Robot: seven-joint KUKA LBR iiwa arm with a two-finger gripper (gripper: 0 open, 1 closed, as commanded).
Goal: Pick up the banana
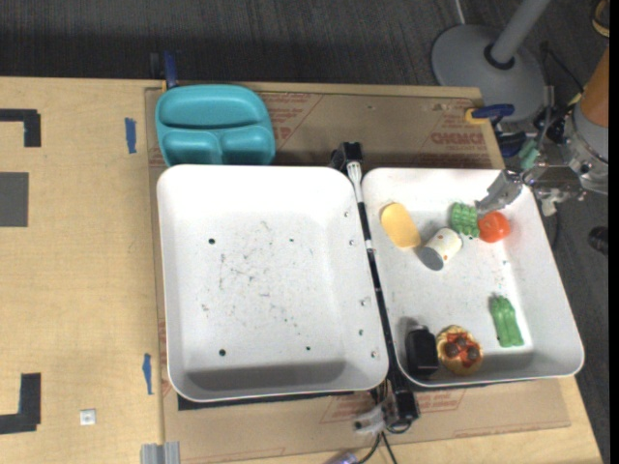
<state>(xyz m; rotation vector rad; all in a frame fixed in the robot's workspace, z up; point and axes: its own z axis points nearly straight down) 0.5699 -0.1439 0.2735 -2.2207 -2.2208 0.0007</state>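
Observation:
The banana [399,225] is a short yellow piece lying in the upper left part of the right bin [542,288], close to the divider between the two bins. My gripper [502,192] hangs over the bin's far right corner, just above a green ridged item [465,219] and a red ball [494,227]. It is roughly a hand's width to the right of the banana and apart from it. Nothing shows in its grasp.
A white cylinder [444,246] lies just right of the banana. A green toy [504,321], a brown muffin-like item [458,348] and a black block [420,350] sit along the near side. The left bin [193,259] adjoins; a teal tray [215,124] lies behind it.

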